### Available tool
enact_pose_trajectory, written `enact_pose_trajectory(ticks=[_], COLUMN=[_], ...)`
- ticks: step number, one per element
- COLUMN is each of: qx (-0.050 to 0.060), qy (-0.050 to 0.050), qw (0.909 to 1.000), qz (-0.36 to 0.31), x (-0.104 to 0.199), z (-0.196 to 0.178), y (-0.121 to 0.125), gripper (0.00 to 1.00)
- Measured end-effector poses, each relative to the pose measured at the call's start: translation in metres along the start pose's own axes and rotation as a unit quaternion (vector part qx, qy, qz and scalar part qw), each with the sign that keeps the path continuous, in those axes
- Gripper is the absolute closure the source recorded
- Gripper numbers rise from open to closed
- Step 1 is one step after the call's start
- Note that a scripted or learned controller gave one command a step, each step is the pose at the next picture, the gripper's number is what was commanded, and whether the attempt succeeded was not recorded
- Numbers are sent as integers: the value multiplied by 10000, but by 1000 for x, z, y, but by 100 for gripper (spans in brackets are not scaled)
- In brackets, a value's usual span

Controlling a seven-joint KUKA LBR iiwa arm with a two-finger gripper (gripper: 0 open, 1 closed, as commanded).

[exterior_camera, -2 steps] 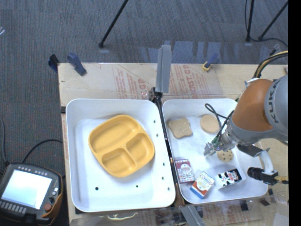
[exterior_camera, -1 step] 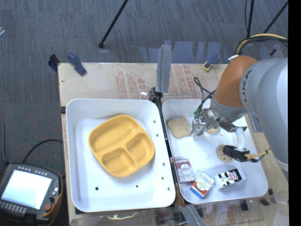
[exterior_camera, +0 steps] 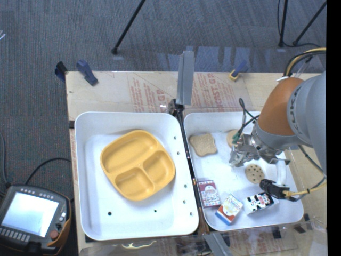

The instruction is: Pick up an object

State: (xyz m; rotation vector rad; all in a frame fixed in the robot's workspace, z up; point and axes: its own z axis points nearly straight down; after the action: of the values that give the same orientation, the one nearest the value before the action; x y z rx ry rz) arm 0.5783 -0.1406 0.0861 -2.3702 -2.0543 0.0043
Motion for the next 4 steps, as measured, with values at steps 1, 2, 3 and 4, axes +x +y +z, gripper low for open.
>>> enact_pose_trajectory(ticks=[1,2,3,4], qx=[6,20,7,14], qy=[-2,-4,-4,-18], qw=[9775,9115,8407,9230], qz=[2110,4112,5415,3849], x=[50,-7,98,173], z=[0,1,-99,-98], y=[6,-86,-119,-131], gripper=[100,100,100,100])
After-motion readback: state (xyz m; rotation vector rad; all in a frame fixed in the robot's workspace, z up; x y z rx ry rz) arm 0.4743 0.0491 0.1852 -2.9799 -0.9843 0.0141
